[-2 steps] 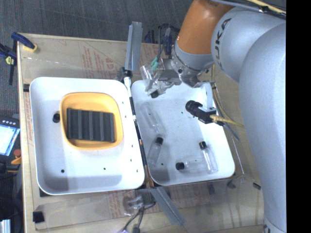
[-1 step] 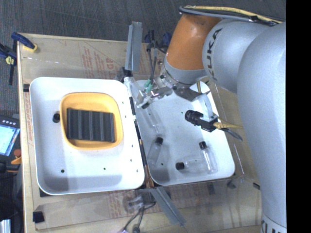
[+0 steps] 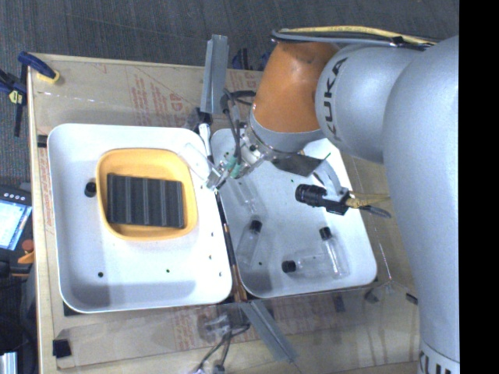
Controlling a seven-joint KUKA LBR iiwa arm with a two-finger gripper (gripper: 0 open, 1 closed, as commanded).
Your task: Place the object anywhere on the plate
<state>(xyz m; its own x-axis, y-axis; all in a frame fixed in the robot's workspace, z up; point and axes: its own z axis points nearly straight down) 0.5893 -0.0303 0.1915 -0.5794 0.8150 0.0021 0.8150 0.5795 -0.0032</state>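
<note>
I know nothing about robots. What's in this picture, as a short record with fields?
left bin: yellow plate bearing a dark ridged slab
right bin: several clear vials with black caps, lying apart
tool: over the seam between the bins, towards their far side
task state: no vial on the plate yet

Two shallow white bins sit side by side on a pale board surface (image 3: 140, 92) printed with faint red lettering, the left bin (image 3: 64, 236) touching the right bin (image 3: 277, 209) along one edge. A grey metal bar (image 3: 214, 72) rises at the far side between them. A blue clamp (image 3: 35, 65) grips the far left corner. A small lit screen (image 3: 12, 223) shows at the left edge. A grey metal strip (image 3: 269, 333) lies slantwise near the front. Dark grey carpet (image 3: 117, 14) lies beyond.
</note>
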